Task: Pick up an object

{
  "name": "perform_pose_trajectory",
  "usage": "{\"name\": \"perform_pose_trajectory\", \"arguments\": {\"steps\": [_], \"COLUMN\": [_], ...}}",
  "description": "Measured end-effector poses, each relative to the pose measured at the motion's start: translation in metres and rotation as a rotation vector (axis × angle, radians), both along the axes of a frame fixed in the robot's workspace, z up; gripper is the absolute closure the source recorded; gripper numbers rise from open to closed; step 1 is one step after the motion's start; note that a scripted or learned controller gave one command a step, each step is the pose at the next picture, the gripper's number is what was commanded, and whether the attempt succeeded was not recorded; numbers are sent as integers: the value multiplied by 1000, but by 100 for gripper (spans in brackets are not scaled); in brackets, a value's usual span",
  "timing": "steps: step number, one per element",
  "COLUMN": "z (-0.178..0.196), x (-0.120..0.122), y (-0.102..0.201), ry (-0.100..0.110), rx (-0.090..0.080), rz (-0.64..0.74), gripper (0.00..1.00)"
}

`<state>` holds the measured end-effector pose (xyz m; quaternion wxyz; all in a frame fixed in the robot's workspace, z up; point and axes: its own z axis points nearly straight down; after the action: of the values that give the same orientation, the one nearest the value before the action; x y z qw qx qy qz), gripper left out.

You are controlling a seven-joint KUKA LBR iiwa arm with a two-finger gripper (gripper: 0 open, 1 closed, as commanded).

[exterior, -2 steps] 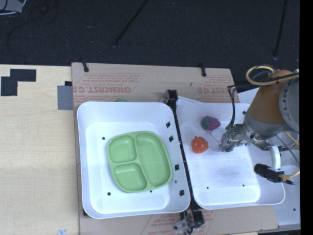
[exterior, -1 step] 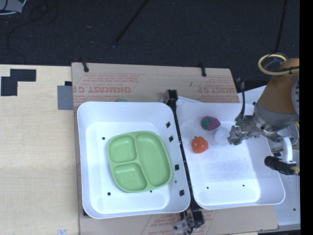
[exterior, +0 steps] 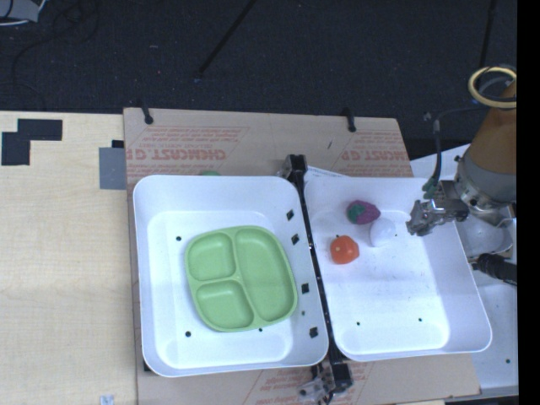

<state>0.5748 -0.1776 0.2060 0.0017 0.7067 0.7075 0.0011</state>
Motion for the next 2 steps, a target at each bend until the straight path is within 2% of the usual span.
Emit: {"name": "perform_pose_trajectory", "arguments": {"steps": [1,2], "z": [1,10], "x": [0,-1], "y": [-1,59], "ry": [5,7], "rx": [1,4], "rz": [0,4], "gripper": [100,100]}}
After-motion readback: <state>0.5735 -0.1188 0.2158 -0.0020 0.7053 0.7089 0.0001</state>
